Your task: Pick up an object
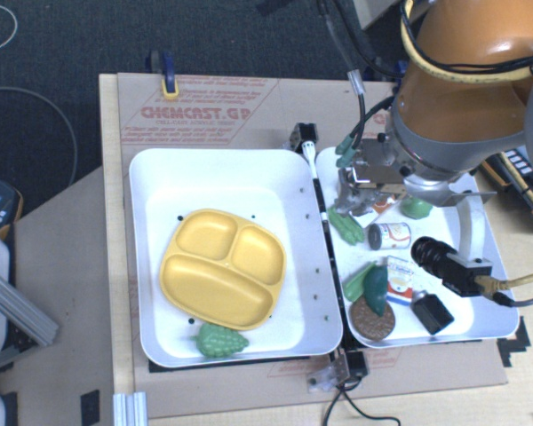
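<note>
Several small objects crowd the right white bin [506,322] beneath the pincer [366,192], whose state I cannot tell; the green plastic pod [346,226] just below could slip aside among neighbours.

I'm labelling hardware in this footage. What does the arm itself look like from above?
The arm is bulky and rounded: a glossy orange dome band sits over a grey collar, with a pale cable looping around the top. Dark cables run down its left side to the metal gripper assembly below.
</note>
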`<state>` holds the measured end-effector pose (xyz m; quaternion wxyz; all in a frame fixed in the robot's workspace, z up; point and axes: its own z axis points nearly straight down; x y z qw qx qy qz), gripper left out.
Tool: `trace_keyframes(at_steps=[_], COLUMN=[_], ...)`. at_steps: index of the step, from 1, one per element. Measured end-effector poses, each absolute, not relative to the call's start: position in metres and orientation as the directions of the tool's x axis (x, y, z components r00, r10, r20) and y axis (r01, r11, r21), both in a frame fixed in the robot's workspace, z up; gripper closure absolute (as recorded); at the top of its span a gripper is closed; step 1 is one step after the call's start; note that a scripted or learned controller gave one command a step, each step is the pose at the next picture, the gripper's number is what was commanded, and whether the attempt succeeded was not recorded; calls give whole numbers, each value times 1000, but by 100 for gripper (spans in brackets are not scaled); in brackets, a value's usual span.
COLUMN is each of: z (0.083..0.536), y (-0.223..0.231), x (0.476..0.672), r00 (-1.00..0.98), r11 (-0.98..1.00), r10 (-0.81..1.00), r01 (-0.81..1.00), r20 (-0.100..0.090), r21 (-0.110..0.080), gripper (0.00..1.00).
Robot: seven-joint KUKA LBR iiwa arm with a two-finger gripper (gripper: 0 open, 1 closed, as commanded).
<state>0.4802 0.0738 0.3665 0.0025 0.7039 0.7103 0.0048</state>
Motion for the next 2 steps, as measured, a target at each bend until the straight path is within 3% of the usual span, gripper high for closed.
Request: trace_keyframes(at_steps=[2], z=[383], y=[70], x=[481], r00=[-3], r11=[3], r10=[1000], r01=[1000], r20=[-1], r21=[7], gripper=[100])
